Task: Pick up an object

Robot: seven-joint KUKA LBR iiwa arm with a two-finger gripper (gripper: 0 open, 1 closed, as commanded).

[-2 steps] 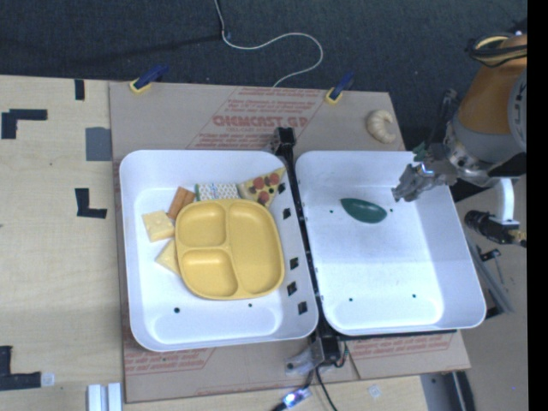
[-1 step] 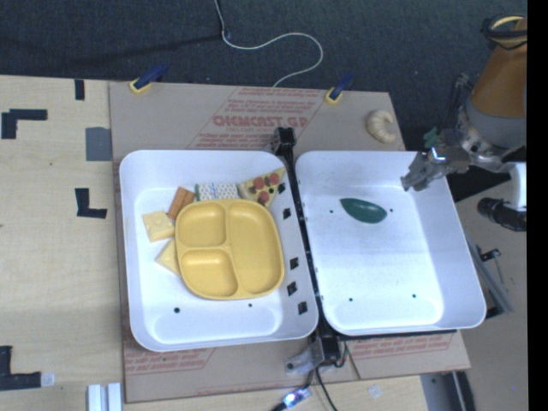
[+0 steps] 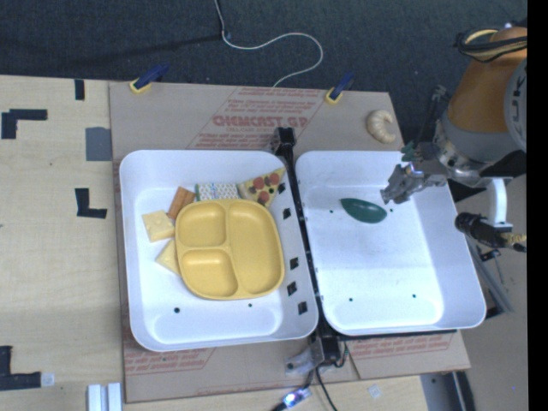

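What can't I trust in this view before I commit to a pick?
- Pincer: too small and blurred in the camera view to judge its opening, or any contact with the green object.
- Flat pieces in the left bin: partly hidden under the yellow divided plate.

2 white bins (image 3: 137, 255). 1 yellow divided plate (image 3: 229, 248), 1 dark green object (image 3: 364, 210). 2 clamps (image 3: 148, 78) on the board edge.
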